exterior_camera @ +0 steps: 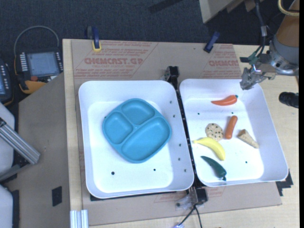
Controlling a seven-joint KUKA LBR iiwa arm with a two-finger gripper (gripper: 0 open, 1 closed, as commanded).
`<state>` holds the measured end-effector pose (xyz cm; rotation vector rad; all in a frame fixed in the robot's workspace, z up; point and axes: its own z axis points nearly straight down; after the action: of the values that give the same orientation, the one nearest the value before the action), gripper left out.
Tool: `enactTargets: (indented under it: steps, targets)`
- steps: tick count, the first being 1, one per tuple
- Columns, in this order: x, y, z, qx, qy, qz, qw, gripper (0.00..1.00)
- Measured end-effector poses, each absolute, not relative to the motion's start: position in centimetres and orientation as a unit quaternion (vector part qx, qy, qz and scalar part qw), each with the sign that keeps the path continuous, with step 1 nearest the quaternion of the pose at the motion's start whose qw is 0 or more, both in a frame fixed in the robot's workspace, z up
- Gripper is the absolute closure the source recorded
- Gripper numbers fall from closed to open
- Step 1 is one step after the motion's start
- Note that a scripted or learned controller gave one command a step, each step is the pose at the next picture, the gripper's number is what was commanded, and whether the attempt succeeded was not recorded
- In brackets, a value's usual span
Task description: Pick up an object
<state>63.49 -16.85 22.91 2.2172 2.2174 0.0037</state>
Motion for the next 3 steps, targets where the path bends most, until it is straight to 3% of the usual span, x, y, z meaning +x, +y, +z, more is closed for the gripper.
enactTargets:
  steps: [1, 3]
  targets:
    - [63.6, -16.9, 28.4, 0.707, 0.707, 0.0019, 0.004, 1.00]
    - [61.2, -6.3, 26.7, 0.705, 0.709, -0.0003, -0.001, 1.00]
